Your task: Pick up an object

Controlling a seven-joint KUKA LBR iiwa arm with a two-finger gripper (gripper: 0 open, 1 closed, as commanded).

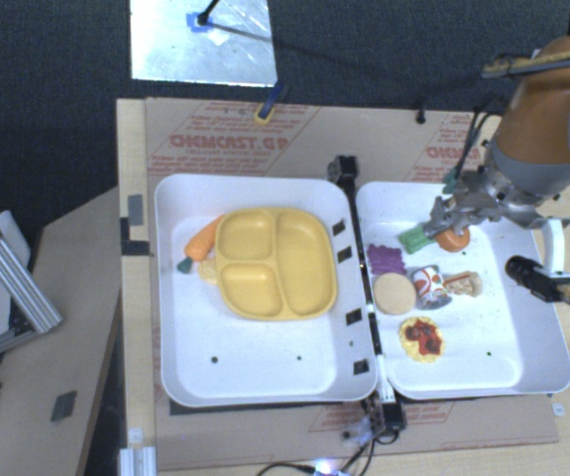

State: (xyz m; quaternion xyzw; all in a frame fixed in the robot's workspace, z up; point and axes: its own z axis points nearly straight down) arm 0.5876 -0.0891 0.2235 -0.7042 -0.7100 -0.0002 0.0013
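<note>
A small orange object is seen at the upper part of the right bin, directly beneath the gripper; just left of it lies a green block-shaped piece. Whether either piece is gripped, or how the gripper is set, cannot be told from this slant.

Below these, further toy foods are spread on the smooth white plastic: a ruffled purple piece, a round tan disc, a small can with a red and white label whose print is too small to be read, a pale lumpy piece, and a yellow disc topped with red.

In the left bin a glossy yellow divided plate with three compartments is set, and an orange toy carrot is tucked against its left edge.

Under both bins a brown board is laid, printed in red with mirrored lettering that appears to read "QUIKCAST".
</note>
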